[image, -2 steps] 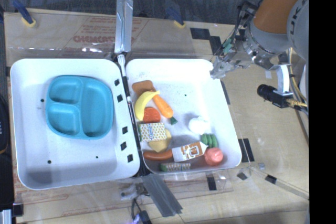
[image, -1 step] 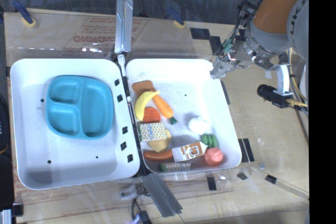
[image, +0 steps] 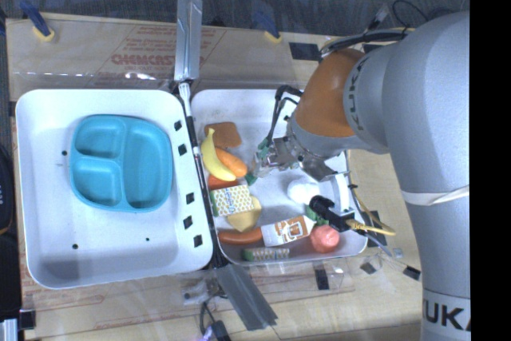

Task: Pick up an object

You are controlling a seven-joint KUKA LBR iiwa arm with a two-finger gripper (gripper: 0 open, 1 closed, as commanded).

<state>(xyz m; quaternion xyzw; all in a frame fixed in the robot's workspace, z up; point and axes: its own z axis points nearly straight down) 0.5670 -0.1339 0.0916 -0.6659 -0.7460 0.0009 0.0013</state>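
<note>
My gripper [image: 267,157] hangs low inside the right bin [image: 239,98], near its middle, at the end of the grey and orange arm. Just left of it lie a yellow banana [image: 211,158] and an orange carrot [image: 232,163]. A brown bread slice [image: 225,133] sits behind them. A white rounded object [image: 301,191] lies just right of and below the gripper. A red tomato-like ball [image: 324,238] and a small brown and white carton [image: 287,231] rest near the front wall. Nothing is visibly held.
The left bin [image: 48,251] holds a blue divided plate [image: 121,162]. In the right bin's front left are a patterned box [image: 231,198], a yellow wedge [image: 244,218], a red sausage [image: 239,236] and a dark green stick [image: 267,254]. The arm covers the bin's right side.
</note>
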